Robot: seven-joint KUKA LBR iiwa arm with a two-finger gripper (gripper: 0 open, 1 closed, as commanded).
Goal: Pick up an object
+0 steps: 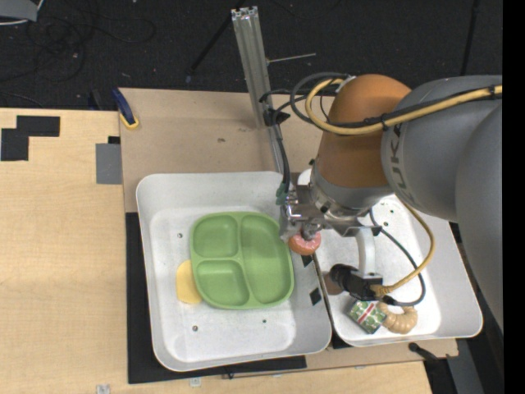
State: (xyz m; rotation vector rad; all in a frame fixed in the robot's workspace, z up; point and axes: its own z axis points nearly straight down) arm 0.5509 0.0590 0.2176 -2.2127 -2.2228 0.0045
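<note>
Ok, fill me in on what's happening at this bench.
The grey arm's gripper hangs over the right edge of the left bin, with a small pink ring-shaped object right at its tip. A green divided plate and a yellow piece lie in that bin. A green packet and a tan item sit in the right bin.

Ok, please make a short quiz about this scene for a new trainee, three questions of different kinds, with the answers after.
1. True or false: the green divided plate lies in the left bin.
2. What lies against the plate's left edge? A) a yellow object B) a blue cup C) a spoon
3. Fill in: the pink ring-shaped object sits just below the ____.

Key:
1. True.
2. A, the yellow object.
3. The gripper; whether it holds the ring cannot be judged from this view.
</note>
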